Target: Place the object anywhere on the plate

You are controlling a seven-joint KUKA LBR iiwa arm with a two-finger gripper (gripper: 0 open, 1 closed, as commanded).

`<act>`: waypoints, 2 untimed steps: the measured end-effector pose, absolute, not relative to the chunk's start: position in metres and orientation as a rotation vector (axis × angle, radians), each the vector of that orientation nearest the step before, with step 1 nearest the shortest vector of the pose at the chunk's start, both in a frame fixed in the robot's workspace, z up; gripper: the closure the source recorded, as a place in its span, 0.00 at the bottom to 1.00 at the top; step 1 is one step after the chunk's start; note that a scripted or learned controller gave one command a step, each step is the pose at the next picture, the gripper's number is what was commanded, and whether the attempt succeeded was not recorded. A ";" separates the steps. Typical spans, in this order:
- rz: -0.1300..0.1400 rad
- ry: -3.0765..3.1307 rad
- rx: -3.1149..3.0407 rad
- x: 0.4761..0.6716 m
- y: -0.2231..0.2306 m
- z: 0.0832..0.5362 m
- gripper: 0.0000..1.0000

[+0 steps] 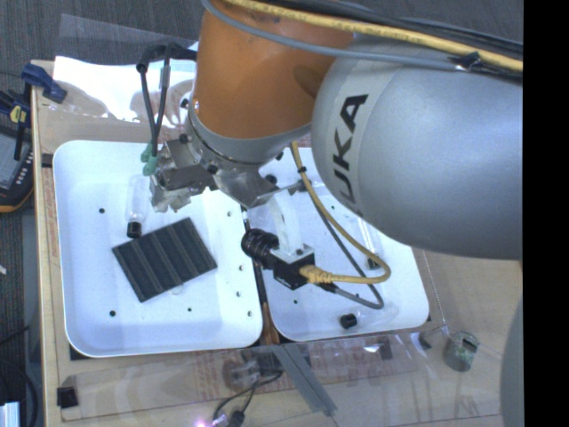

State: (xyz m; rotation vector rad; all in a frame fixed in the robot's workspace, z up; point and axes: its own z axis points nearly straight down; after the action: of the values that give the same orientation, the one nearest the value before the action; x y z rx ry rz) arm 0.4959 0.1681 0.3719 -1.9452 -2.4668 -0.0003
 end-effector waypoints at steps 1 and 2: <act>0.000 -2.829 -1.368 0.528 0.199 0.442 1.00; 0.005 -2.919 -1.157 0.578 0.211 0.374 1.00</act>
State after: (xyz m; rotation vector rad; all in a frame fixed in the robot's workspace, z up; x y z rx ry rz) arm 0.5781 0.2113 0.3737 -1.1567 -2.9185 0.0049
